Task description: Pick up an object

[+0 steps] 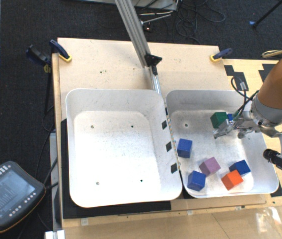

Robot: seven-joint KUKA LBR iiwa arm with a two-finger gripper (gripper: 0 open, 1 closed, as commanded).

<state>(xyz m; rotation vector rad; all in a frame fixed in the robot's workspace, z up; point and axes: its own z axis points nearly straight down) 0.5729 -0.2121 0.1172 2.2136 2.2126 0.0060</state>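
You see two white bins side by side on a bench. The left bin (116, 143) sits mid-frame. In the right bin (200, 108), the arm (280, 93) reaches in from the right edge. Its gripper (226, 127) sits at a green cube (219, 118), touching or just beside it; you cannot tell its state. Lower in that bin lie three blue cubes (184, 147) (196, 180) (240, 167), a purple cube (210, 166) and an orange cube (232, 179).

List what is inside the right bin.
In the right bin: a green block by the gripper, three blue cubes, a purple cube and an orange cube. The arm hides the bin's far right part.
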